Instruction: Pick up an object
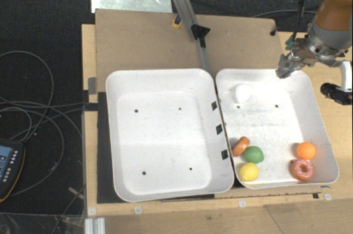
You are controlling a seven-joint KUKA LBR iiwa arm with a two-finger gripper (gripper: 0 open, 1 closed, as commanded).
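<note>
The arm (333,12) is cut off by the upper right corner of the view, so that only its orange band and grey wrist are seen. The gripper (285,69) is found above the far right corner of the right bin (317,103), small and dark against the rim; whether it is open or closed cannot be told, and nothing is seen to be held by it.

A pale white object (242,93) in the far part of the right bin is hard to make out against the white floor. Along the near edge of that bin several things are gathered: an orange piece (240,146) touching a green ball (253,154), a yellow ball (249,171) just beside them, and, well apart to the right, an orange ball (306,150) next to a pink doughnut (301,169). The left bin (118,117) is set just beside the right one.
</note>
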